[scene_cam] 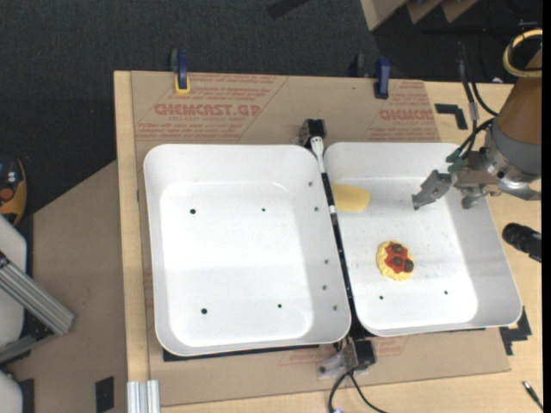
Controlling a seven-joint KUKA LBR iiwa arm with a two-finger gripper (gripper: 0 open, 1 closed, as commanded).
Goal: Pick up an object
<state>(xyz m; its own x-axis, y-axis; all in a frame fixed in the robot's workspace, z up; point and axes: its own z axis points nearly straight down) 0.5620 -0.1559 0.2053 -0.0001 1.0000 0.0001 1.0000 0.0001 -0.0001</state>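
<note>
Reaching in from the right, the arm [516, 136] hangs over the far right part of the right bin [482, 308], its orange band just above the grey wrist. The gripper [439, 192] points left and slightly toward the near side, over the bin's bare white floor. One finger [426, 196] shows as a grey prong slanting down to the left, and a second dark part sits just right of it, but whether the fingers stand wide or narrow cannot be told from this angle. Nothing shows between them.

Two things lie in the right bin. A pale yellow piece [351, 198] rests against the bin's left wall, near the divider between the bins, well to the left of the gripper and about level with it. A round yellow item with a red and dark top [396, 261] lies near the middle of the bin floor, nearer the camera than the gripper and a little to its left, apart from it. The two things are apart from each other, the yellow piece farther back and to the left.

The left bin [164, 170] sits beside the right one on a brown board [129, 127], which two blue clamps [180, 63] pin at the far edge.
</note>
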